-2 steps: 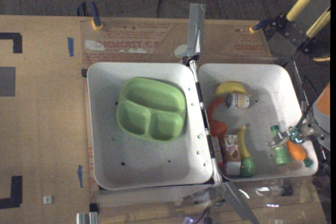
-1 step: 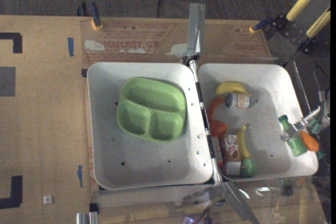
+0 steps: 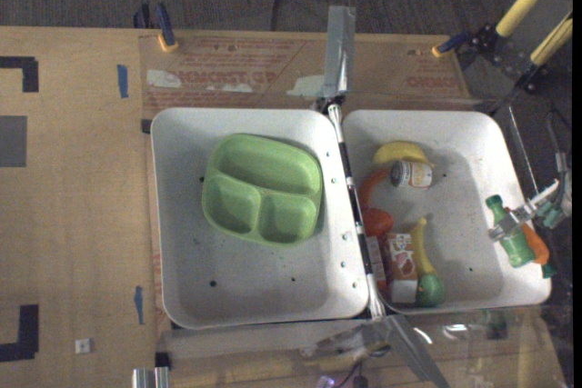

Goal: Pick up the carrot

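The carrot [image 3: 538, 247] is seen at the right edge of the right bin [image 3: 464, 127], just beside a green bottle [image 3: 511, 236]. The gripper [image 3: 536, 206] is set above that edge; whether it is apart or closed cannot be told. A miss is judged likely, since the carrot is pressed close to the bin wall and the bottle. The bottle could be seized instead, or the carrot knocked away. The banana [image 3: 400, 151] and can [image 3: 412, 174] lie well apart.
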You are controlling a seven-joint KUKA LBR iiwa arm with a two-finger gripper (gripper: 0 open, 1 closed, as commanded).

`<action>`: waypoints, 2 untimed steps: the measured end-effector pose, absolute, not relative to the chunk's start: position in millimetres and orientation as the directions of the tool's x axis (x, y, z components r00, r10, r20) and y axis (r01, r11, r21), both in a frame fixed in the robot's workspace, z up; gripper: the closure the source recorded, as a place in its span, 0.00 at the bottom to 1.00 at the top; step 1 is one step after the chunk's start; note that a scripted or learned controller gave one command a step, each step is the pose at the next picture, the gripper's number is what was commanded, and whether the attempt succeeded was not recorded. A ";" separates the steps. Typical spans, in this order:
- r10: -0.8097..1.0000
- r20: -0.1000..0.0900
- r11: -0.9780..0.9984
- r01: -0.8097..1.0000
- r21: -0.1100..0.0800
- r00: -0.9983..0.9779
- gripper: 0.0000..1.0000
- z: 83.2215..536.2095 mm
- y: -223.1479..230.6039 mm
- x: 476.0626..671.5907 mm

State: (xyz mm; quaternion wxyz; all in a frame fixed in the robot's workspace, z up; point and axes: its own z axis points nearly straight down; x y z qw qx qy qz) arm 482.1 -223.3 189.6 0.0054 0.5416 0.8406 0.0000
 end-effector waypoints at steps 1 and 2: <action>0.910 -0.014 0.414 0.910 0.009 -0.414 1.00 199.8 -223.6 483.5; 0.964 0.000 0.266 0.964 0.008 -0.266 1.00 135.1 -219.7 483.3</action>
